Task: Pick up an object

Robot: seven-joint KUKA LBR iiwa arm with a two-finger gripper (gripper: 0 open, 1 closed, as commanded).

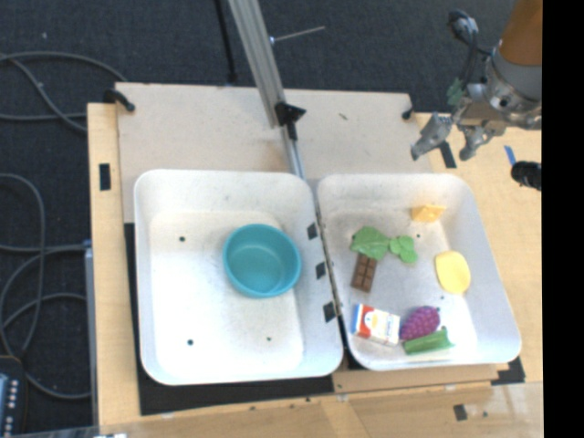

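**Nothing picked up yet; arm held high at the upper right**

Camera view: The pick is judged to be at its very start. No object is seen between the fingers of the gripper (454,140), and every candidate lies untouched in the bins. What is left appears to be the whole job: a target has to be chosen, reached, grasped and lifted.

The right bin (484,235) at the lower right of the frame holds the likely targets: a small yellow piece (427,213) near its upper edge, a green toy tree (381,245) with a brown trunk towards the middle, a yellow lemon (453,272) at the right side, a small carton (376,324), purple grapes (421,320) and a green stick (427,342) grouped along the lower edge. A blue bowl (262,259) sits alone in the left bin (164,245) at the centre left.

The arm (511,71) is seen in the upper right corner, orange band at the top edge, wrist directed down and to the left. The gripper is held above the bench just beyond the right bin's upper rim, well apart from all objects. Its two fingers are spread apart, with a plain gap between them.
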